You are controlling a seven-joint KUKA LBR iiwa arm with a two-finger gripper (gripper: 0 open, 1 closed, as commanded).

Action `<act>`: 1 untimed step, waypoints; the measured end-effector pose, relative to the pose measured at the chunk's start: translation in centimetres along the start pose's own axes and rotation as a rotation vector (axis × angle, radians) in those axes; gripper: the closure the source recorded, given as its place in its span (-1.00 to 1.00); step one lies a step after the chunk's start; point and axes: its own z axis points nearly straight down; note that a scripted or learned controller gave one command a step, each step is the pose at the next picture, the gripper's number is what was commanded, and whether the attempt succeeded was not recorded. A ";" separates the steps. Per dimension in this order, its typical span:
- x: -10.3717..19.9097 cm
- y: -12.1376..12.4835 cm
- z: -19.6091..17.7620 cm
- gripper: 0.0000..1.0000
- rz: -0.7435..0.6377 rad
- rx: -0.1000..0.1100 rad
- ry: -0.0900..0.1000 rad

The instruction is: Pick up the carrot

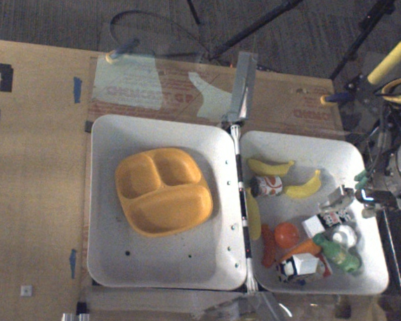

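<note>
The carrot [303, 247] lies in the lower part of the right bin [307, 147]. Its orange body points left and its green leafy top [340, 259] points right. It is wedged among small white boxes [299, 265] and a silvery round item [342, 235]. My gripper [357, 195] hangs over the bin's right edge, above and to the right of the carrot, apart from it. Nothing is visibly held in it.
In the right bin there are also two yellow bananas [270, 166] [305, 187], a small can [267, 187], an orange ball [286, 234] and a red-orange piece [269, 247]. The left bin [100, 252] holds a yellow divided plate [164, 190]. Stands and cables crowd the far right.
</note>
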 end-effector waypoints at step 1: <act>0.4 -1.4 1.7 -1.00 0.109 0.000 0.001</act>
